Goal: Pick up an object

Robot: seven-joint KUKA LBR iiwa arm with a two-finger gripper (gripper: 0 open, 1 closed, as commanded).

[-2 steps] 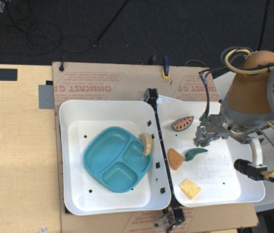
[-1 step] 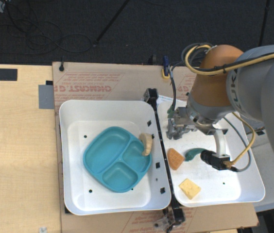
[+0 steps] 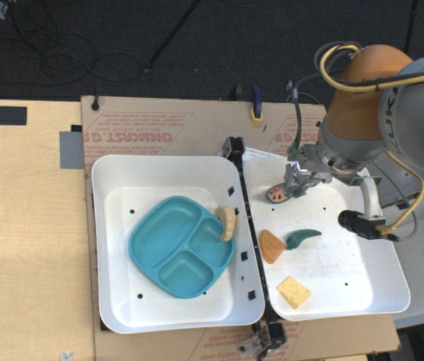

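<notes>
Pale wood desk (image 3: 24,232) with dark rectangular patches at left. Brown cardboard sheet (image 3: 167,126), red printed lettering, laid over it. Beyond the far edge, dark carpeted floor (image 3: 197,43) crossed by thin black cables (image 3: 69,51). Even overhead light.

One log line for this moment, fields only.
arm: over right white bin | gripper: beside small brown spotted piece | grasp: unconfirmed | left bin: teal divided plate

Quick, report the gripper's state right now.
Gripper: low in the right bin, beside a small brown object; open or shut cannot be told.
</notes>
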